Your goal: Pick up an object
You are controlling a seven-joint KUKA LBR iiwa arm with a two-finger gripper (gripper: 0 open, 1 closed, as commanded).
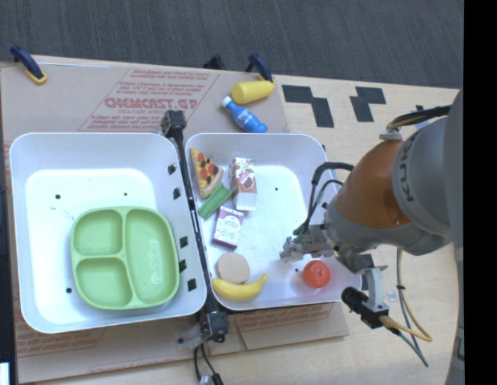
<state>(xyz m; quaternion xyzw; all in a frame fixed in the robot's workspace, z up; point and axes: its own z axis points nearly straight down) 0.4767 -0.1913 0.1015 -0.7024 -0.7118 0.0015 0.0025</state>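
Observation:
The right bin [264,145] holds a pizza slice [204,171], a green vegetable [215,201], a small brown-and-white carton [244,181], a purple box [228,228], a round beige bun [232,267], a banana [240,287] and a red tomato [317,274]. My gripper [301,249] is low over the bin's near right part. It sits just above and to the left of the tomato, and I see nothing held in it. The arm's wrist covers the bin's right wall.
The left bin [40,155] carries a green divided plate [124,257]. Behind the bins, on the cardboard, lie a yellow bottle [252,91] and a blue bottle [244,116]. A black clamp [174,122] sits between the bins at the back.

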